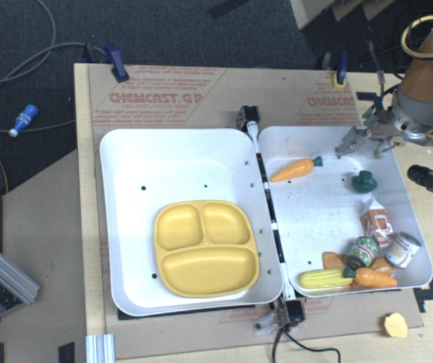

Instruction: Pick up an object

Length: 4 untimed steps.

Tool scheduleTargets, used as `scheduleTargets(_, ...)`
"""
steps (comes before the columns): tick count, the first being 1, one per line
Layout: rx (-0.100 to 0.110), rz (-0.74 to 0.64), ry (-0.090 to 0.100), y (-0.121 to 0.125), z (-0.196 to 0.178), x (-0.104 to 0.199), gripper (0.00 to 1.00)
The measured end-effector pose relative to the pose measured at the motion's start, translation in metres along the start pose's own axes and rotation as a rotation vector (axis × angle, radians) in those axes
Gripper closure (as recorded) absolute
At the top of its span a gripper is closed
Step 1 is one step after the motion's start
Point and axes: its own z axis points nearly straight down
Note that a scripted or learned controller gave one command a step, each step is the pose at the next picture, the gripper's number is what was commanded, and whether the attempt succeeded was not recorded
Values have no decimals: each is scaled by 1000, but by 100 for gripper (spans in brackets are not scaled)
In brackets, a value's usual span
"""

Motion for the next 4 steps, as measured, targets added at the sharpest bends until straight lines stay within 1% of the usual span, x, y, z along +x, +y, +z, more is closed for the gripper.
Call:
scheduleTargets(1, 0, -2, 9, -51, 30, 5, 0)
scheduleTargets(2, 0, 0, -2, -51, 19, -1, 100)
scheduleTargets(3, -9, -5, -3, -32, -66, 61, 100)
scheduleTargets(4, 3, -3, 2, -62, -88, 120, 100)
